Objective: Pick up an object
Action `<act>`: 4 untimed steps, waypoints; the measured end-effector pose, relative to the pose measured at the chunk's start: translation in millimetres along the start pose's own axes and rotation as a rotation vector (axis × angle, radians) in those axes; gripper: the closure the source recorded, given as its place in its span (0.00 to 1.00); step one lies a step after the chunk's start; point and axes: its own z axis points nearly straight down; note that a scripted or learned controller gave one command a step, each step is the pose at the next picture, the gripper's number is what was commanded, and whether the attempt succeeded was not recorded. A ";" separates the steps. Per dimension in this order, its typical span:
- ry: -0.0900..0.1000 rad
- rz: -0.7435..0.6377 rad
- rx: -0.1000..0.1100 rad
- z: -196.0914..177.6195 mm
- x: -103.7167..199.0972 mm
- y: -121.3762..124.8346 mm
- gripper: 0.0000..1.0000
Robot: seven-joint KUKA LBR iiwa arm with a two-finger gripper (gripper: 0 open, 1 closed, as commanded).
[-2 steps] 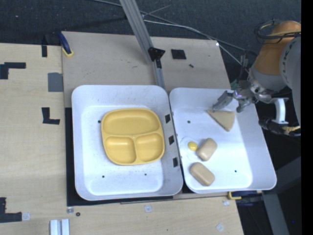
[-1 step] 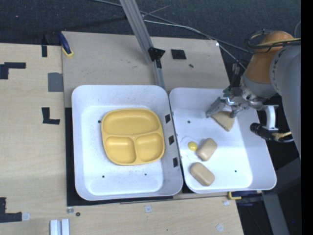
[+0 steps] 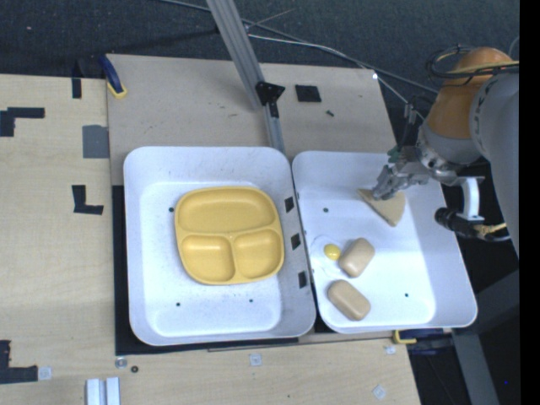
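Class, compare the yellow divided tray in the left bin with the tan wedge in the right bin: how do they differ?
The yellow divided tray is far larger than the tan wedge. The tray is rounded with three compartments; the wedge is solid and triangular. The tray lies apart from the arm; the wedge sits right at the end effector. Both rest in white bins.

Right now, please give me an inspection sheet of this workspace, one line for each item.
Surface: wooden bench with two white bins, left bin, right bin.
Job's things: tan wedge, two tan oval pieces, small yellow piece, all in right bin.
Clutter: yellow divided tray in left bin.
Pincer: at the wedge; hold unclear.
Cables: thin wires behind bins.
Surroundings: black tape marks, dark floor.
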 end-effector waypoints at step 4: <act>0.003 -0.001 0.000 -93.8 115.8 -0.3 1.00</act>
